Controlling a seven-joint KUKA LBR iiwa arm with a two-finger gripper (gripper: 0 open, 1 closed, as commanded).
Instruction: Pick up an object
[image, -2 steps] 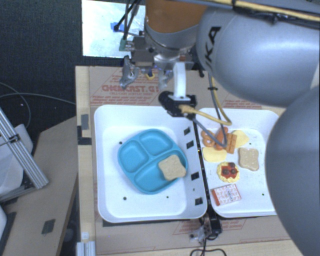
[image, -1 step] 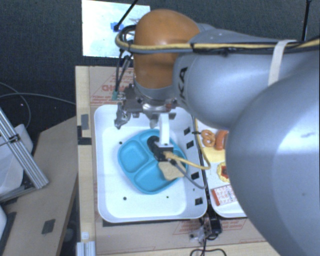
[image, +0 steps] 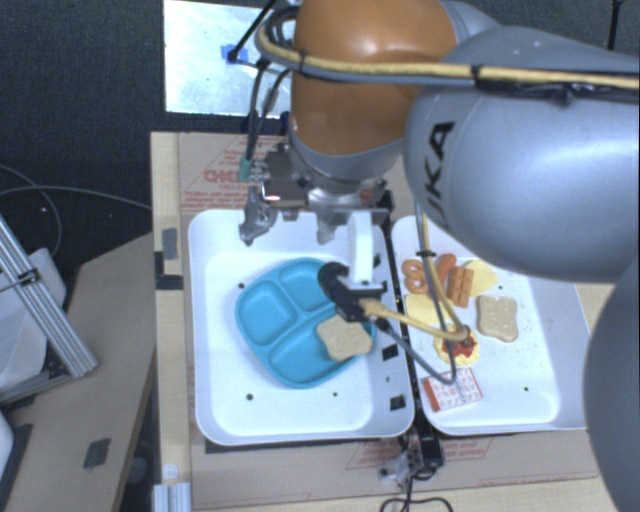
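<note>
Arm (image: 520, 150): big grey body w/ orange band, comes in from the right and covers the far side of both bins. Left bin (image: 225, 400) & right bin (image: 540, 400): shallow, white, side by side, touching along the middle.

Gripper (image: 288, 228) hangs over the far end of left bin. Its fingers (image: 252, 222) are spread apart w/ bare white bin floor between them, so it's released and grasps nothing.

Left bin:
- blue plate (image: 275, 320): largest item, approx. centre of the bin, rounded-square, 4 compartments, sits at an angle, flat. It lies nearer the camera than the gripper, not touched by the fingers.
- tan toast slice (image: 346, 340): lies on the plate's right-hand near corner, partly over the rim.

Right bin, all on the left half, near the divider:
- second toast slice (image: 497, 318): pale tan, flat, apart from the rest.
- red-and-white card (image: 453, 390): near corner, flat.
- orange sticks (image: 458, 283): a pair, touching each other.
- orange pretzel (image: 417, 277): just beside the sticks, left of them.
- pale yellow piece (image: 483, 272): right of the sticks; shape hard to tell.
- small yellow-and-red piece (image: 460, 350): between sticks & card.
</note>
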